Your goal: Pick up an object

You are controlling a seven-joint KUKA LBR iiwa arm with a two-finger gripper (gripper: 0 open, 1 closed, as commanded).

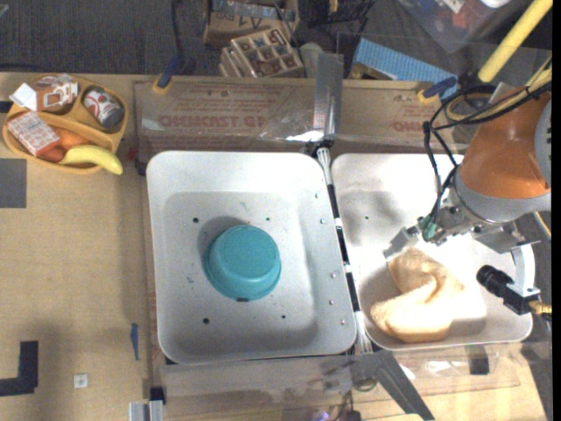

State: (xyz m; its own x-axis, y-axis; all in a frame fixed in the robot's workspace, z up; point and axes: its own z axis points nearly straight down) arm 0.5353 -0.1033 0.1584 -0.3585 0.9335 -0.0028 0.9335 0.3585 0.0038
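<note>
Diagonally, the tan croissant point(416, 301) lies below the gripper point(405, 242).

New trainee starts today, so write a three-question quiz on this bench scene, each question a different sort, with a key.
1. True or false: the teal bowl sits upside down in the left bin.
2. Multiple choice: the end effector is over which place? A) the left bin B) the right bin C) the fruit tray
3. Fill in: the tan bread-like item lies in the ____ bin.

Key: 1 true; 2 B; 3 right.
</note>
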